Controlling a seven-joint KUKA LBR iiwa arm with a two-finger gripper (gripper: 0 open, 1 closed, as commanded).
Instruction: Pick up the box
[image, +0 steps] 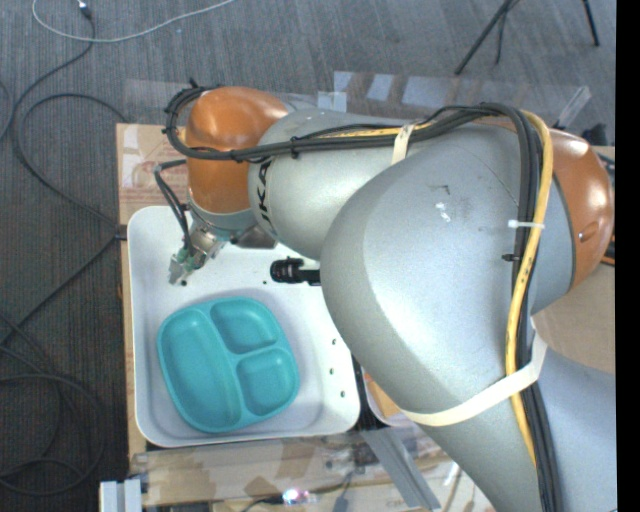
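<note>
Fingers at the tip of the gripper (184, 264): too small and dark to tell whether they are open or closed, and I can make out no object between them.

Box: location cannot be told. The arm (430, 250) covers the far bin and part of the near one, so the box may lie under it.

The gripper is low over the upper left corner of the white bin (150, 300), above bare floor. It is near the teal divided tray (228, 362) but apart from it. The tray lies flat in the bin's lower half. The bin rests on the wooden surface (140, 165).

Progress, as a judgement: no grasp is confirmed and no lift is evident. Left to do: locate the box, close on it and raise it clear.
</note>
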